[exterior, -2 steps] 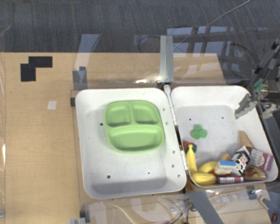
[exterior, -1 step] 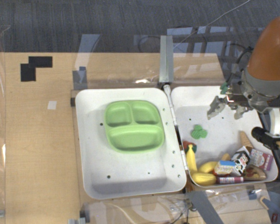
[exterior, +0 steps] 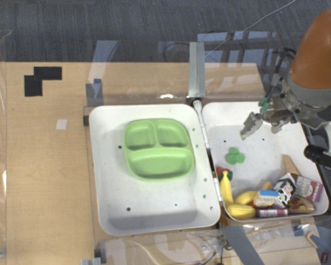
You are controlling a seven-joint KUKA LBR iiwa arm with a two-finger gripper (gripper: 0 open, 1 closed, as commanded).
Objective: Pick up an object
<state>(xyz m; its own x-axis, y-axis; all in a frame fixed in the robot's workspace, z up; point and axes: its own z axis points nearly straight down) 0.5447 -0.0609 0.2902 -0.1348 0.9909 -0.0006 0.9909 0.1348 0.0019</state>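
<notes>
Bananas (exterior: 235, 200) and small cartons (exterior: 279, 194) lay heaped at the lower edge of the right bin (exterior: 231, 125), none lifted yet. Above them the gripper (exterior: 262, 123) hovered with jaws spread and nothing between them, so the pick remained undone. Carton labels were unreadable; a small green item (exterior: 235, 157) was unidentifiable.

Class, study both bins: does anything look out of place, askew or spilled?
Nothing looks spilled or damaged. The green divided plate lies flat in the left bin. In the right bin, most items are jumbled in the near corner, bananas included, while one small green piece lies apart.
</notes>
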